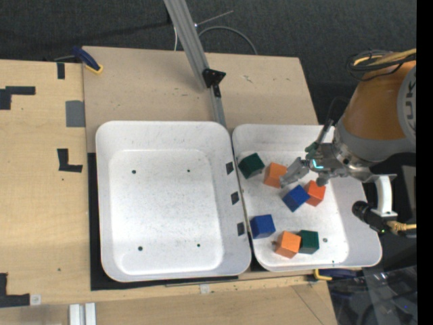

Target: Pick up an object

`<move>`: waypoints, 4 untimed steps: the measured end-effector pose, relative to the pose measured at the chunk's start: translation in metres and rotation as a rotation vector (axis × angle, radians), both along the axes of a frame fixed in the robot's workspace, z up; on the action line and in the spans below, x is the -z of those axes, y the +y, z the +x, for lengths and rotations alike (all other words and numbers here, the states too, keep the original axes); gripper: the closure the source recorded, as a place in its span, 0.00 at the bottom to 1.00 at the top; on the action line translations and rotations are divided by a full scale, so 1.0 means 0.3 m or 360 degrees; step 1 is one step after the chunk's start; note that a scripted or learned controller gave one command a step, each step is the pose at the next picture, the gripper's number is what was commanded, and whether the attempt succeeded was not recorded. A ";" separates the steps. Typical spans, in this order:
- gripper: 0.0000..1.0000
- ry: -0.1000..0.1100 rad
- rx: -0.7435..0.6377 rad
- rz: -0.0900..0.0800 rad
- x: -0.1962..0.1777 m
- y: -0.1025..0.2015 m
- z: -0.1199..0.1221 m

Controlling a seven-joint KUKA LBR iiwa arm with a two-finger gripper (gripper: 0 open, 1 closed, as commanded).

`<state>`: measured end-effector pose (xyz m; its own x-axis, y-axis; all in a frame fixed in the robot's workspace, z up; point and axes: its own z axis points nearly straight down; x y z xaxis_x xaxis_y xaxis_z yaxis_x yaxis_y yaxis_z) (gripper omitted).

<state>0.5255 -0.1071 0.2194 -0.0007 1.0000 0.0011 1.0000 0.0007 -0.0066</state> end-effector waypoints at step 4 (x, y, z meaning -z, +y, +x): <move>0.00 -0.0002 0.0000 -0.0001 0.431 0.043 -0.048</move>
